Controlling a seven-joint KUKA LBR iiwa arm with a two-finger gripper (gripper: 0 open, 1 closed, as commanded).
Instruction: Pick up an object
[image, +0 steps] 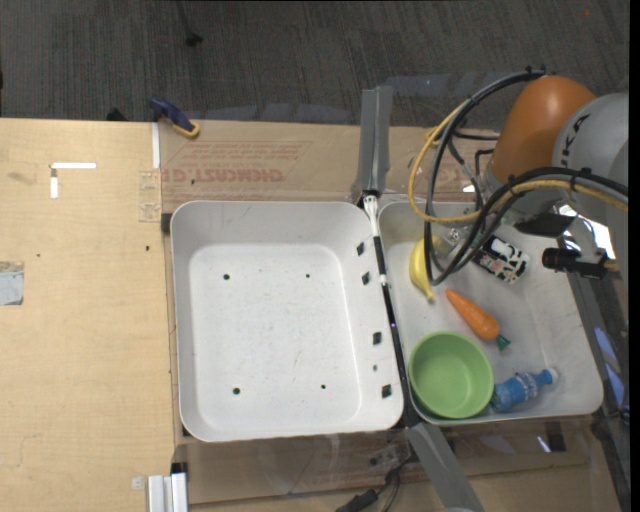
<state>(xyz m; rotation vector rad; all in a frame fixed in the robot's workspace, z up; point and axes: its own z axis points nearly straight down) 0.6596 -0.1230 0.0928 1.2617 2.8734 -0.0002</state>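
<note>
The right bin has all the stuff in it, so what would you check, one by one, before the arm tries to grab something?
1. Things to pick lie in the right bin: ok. A banana, carrot, green bowl, blue bottle and a small white toy are there.
2. Carrot lies free of its neighbours: ok.
3. Bottle free: not ok, it lies against the bowl.
4. Banana free: not ok, cables cross over it.
5. End effector open and ready: cannot tell, cables and the arm hide it.
6. Nothing held already: cannot tell.
</note>
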